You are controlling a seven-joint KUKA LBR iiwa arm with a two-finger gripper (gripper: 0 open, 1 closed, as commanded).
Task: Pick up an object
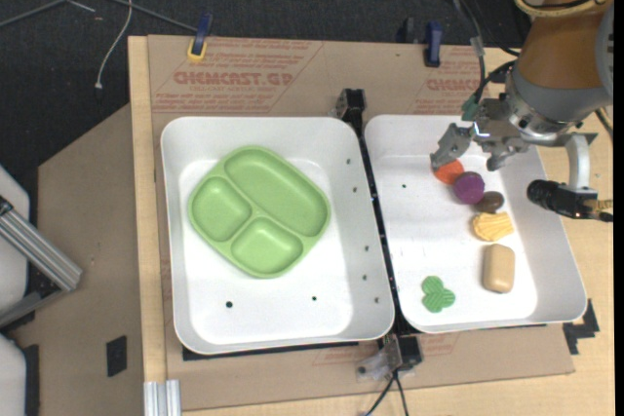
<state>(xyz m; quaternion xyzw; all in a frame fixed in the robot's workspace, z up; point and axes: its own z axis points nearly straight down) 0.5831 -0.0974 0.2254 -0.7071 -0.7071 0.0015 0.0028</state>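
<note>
In the right bin (pixel 409 239) lie several small toy foods: an orange piece (pixel 448 172), a purple ball (pixel 470 187), a small brown piece (pixel 491 202), a yellow ridged piece (pixel 493 227), a tan block (pixel 498 268) and a green clump (pixel 437 294). My gripper (pixel 475 147) hangs over the bin's upper part, just above the orange piece and the purple ball. Its two grey fingers stand spread apart, open, with nothing between them.
The left bin (pixel 195 307) holds a green three-compartment plate (pixel 258 210). A black clamp (pixel 350 102) sits between the bins at the back. Blue clips (pixel 202 34) hold the cardboard base. Cables lie on the dark floor behind.
</note>
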